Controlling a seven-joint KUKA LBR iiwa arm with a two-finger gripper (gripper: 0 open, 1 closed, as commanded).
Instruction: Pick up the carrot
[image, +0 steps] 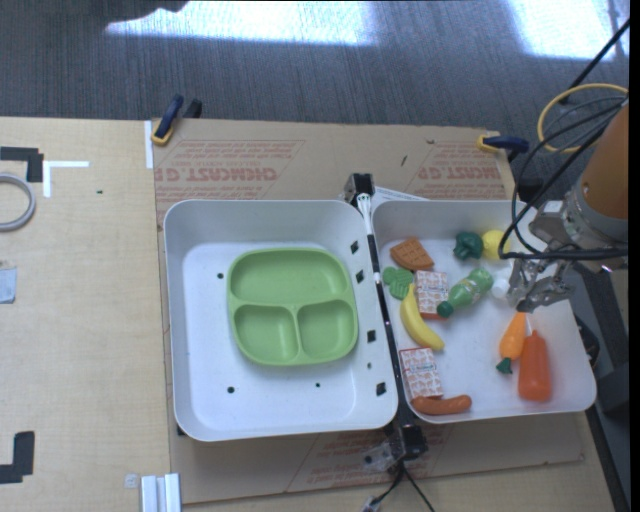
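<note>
Small orange plastic carrot (513, 338) with green stub is lying in the right white bin (570, 400), touching the orange bottle (535, 368). Jaws (530, 290) are hovering just above its top end; cannot tell whether apart or together. Judging it light, rigid, slick; best gripped across mid-body. Counting: one carrot, one yellow banana (417, 322), two red-white cartons (431, 292), one green divided plate (294, 306).

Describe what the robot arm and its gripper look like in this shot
The arm enters from the right: an orange band above a grey wrist section. Black cables and a looped yellow cable run alongside it. The gripper is a small silvery metal assembly with thin fingers.
</note>
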